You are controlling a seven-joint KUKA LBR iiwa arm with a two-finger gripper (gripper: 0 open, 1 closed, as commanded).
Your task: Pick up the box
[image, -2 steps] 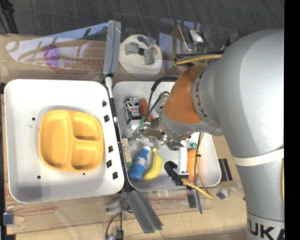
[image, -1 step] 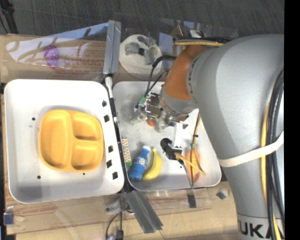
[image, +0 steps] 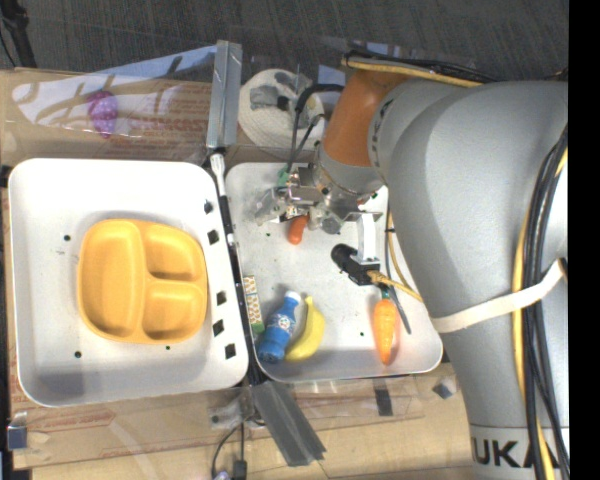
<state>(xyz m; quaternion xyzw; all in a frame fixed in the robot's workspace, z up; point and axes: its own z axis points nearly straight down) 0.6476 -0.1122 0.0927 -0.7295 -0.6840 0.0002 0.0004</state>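
Partly legible, "UKA" on arm base (image: 500, 453)

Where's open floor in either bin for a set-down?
Left white bin: bare margin all around the yellow divided tray, widest along the near edge. Right white bin: a bare middle patch between the gripper, the blue bottle with the yellow banana, and the orange carrot. Its far end is crowded.

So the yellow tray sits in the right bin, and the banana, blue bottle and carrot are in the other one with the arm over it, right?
Not quite: the camera view shows the yellow tray in the left bin. The rest holds: the banana, blue bottle and carrot lie in the right bin, with the arm over it.
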